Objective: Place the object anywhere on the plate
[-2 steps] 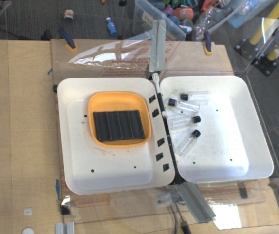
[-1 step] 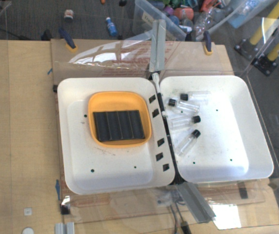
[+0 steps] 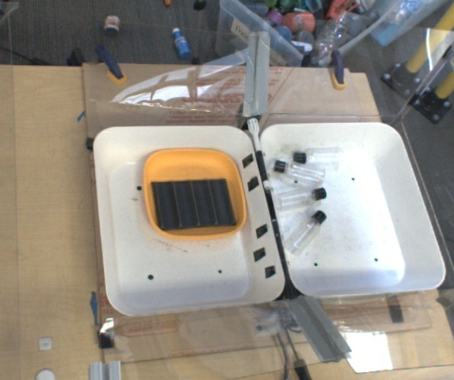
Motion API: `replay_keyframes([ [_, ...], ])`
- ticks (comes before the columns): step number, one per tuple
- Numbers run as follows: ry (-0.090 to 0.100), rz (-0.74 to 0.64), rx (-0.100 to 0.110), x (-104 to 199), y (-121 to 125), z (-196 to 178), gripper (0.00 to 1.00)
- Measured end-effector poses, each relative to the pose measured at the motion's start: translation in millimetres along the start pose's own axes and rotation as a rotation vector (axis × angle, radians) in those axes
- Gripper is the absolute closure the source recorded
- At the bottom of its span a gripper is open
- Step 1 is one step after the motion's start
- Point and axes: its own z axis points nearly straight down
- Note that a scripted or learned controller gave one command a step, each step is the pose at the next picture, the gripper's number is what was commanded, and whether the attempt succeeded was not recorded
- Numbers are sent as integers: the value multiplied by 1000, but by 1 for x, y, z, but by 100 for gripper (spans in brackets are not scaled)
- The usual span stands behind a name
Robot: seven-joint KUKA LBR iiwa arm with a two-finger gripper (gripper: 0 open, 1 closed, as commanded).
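Four capped clear vials point(image 3: 299, 182) lie loose in the right bin point(image 3: 369, 228), the side your arm enters from, so the pincer meets them first. Pincer state: can't tell, so confirm it's open before descending. The orange plate point(image 3: 195, 157) sits in the left bin point(image 3: 131, 279), beyond the divider, with a black ribbed slab point(image 3: 193, 204) covering most of it. I'd take the lowest vial point(image 3: 306, 229), since it lies slightly apart from the rest. Grip across the body, not the cap. It'll likely roll, so release low.
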Motion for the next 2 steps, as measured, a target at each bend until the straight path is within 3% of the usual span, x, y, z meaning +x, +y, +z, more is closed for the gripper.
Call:
replay_keyframes([
  [2,-3,-164,-4,-3,1,0,100],
])
